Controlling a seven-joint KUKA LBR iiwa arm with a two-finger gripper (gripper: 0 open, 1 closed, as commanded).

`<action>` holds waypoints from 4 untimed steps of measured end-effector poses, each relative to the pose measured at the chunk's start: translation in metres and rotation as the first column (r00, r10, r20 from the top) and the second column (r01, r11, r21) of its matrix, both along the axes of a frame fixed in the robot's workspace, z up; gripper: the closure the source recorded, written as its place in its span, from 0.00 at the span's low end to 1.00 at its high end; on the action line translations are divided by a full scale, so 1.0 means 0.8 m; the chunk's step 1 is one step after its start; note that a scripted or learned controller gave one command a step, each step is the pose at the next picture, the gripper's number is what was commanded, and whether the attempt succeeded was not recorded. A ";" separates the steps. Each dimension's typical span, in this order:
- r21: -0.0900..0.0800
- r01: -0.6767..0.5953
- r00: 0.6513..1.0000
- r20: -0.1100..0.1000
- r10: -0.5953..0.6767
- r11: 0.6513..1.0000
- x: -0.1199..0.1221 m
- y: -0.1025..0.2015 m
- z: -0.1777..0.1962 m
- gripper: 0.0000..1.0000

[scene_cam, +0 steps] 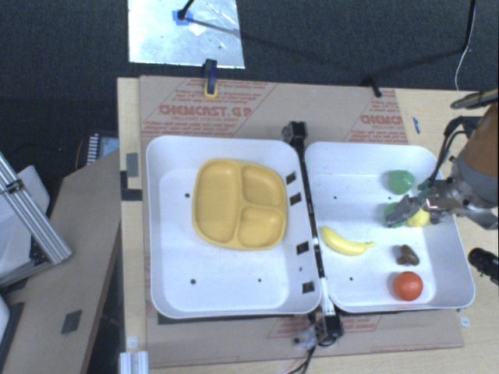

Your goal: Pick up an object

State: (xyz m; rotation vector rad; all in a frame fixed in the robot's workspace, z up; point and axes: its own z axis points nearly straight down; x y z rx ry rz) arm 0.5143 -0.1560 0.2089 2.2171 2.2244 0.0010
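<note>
**One fixed camera, high over the table**

A single camera looks down at a slant from above the table [257,104], far enough back to take in both white bins [168,232], with the arm [475,166] entering from the right edge.

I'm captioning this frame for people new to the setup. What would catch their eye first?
Probably the big yellow divided tray, alone in the left bin. Next, the right bin with its bright small items: a banana near its left side, a red-orange ball at the front, a green piece at the back. The gripper reaches in from the right, low over a yellow and green cluster.
</note>
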 end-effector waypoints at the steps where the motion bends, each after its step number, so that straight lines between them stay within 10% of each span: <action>1: 0.001 0.002 1.000 -0.005 -0.002 1.000 0.002 0.001 -0.079 0.00; 3: -0.001 0.004 1.000 0.004 -0.004 1.000 0.002 -0.012 -0.151 0.00; 4: 0.001 0.003 1.000 0.010 -0.003 1.000 0.005 -0.009 -0.137 1.00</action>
